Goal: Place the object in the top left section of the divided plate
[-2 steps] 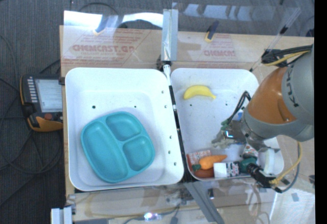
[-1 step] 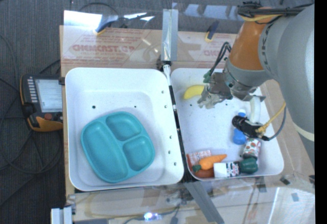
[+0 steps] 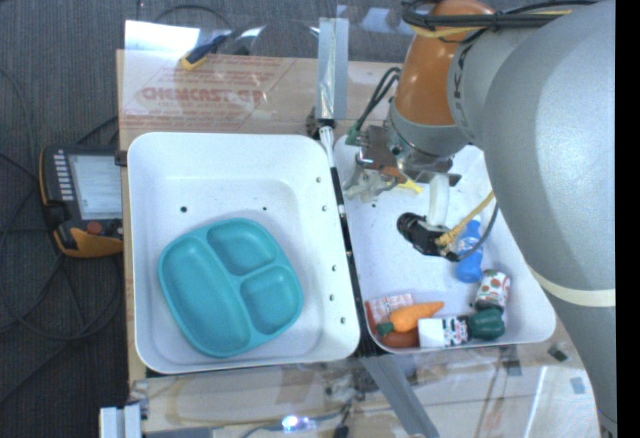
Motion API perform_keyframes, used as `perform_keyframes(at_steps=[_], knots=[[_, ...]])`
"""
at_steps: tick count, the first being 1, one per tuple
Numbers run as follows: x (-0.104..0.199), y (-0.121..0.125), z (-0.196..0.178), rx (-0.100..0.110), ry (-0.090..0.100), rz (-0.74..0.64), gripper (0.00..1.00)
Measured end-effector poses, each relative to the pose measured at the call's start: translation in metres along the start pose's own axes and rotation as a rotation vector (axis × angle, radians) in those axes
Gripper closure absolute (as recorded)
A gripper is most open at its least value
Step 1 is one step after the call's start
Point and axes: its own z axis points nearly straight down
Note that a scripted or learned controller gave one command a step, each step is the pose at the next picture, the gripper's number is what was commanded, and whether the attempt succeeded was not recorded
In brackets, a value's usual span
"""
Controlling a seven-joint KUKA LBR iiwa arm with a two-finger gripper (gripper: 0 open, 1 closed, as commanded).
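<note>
A teal divided plate (image 3: 172, 306) with three sections lies in the left bin (image 3: 200, 166), toward its front, and nothing lies in any section. My gripper (image 3: 366, 180) hangs over the far left part of the right bin (image 3: 380, 246), close to the wall between the bins. I see nothing held in it. Several small objects lie along the right bin's near edge: an orange carrot (image 3: 415, 312), a red packet (image 3: 384, 305), a white box (image 3: 441, 331) and a green pepper (image 3: 487, 324).
A blue object (image 3: 470, 266) and a small printed can (image 3: 492, 288) lie by the right bin's right wall. The grey arm fills the upper right. A handheld device (image 3: 80, 191) lies left of the bins, and a cardboard sheet (image 3: 215, 98) lies behind them.
</note>
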Motion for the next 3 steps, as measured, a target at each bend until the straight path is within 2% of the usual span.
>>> perform_keyframes(at_steps=[1,2,3], knots=[[0.096,-0.131,-0.013,0.003,0.001,0.025,1.00],[0.133,-0.128,0.071,-0.028,0.016,0.035,1.00],[0.115,-0.051,0.024,-0.001,-0.001,-0.108,1.00]])
